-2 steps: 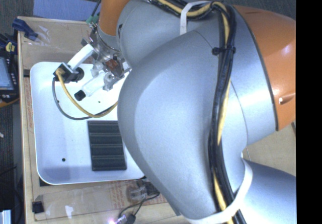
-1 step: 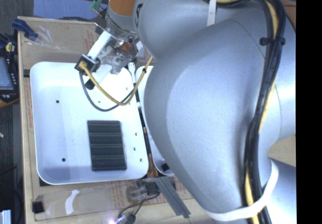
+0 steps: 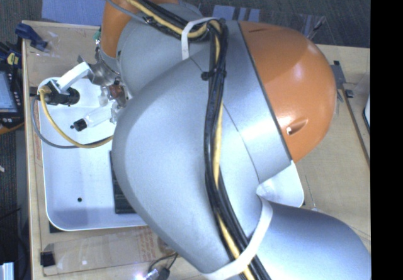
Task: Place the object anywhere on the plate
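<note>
My grey and orange arm [image 3: 214, 146] covers most of the view and hides the middle and right of the bench. Its wrist end with the gripper [image 3: 112, 93] hangs over the far part of the left white bin [image 3: 69, 209]. A white bracket with a black part [image 3: 63, 91] and a yellow cable loop [image 3: 60, 140] sit beside the gripper. A dark flat edge [image 3: 121, 187] shows under the arm on the bin's right side; I cannot tell whether it is the plate. The arm hides the object.
A small dark speck [image 3: 80, 199] lies on the left bin's floor. The wooden bench [image 3: 94, 250] runs along the front. A blue clamp [image 3: 28, 33] and a black device [image 3: 7, 93] sit at the far left edge.
</note>
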`<state>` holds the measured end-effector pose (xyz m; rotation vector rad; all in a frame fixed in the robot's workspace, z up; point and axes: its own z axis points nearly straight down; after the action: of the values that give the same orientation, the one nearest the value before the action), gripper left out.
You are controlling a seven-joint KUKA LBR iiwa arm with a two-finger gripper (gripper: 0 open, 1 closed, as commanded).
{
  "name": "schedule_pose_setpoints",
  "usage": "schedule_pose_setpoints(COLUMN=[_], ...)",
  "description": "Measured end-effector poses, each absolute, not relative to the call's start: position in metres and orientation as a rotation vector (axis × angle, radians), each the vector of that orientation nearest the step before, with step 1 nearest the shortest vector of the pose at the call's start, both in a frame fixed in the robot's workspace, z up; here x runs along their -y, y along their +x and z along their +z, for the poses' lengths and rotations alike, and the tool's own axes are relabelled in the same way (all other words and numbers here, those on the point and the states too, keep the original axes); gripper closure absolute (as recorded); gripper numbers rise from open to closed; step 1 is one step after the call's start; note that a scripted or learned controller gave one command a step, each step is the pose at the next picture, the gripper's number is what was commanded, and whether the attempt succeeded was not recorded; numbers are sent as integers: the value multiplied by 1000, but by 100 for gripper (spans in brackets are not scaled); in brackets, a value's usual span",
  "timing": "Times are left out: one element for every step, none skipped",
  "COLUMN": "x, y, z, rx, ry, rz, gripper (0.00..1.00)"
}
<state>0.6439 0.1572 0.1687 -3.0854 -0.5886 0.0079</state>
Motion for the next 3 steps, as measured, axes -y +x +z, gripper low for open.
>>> schedule_pose_setpoints(x=[-219,-176,-94], y=[645,571,497], z=[242,223,239], rx=[905,323,413], ry=[-3007,-3125,-3111], rz=[0,7,12], gripper=[100,100,100])
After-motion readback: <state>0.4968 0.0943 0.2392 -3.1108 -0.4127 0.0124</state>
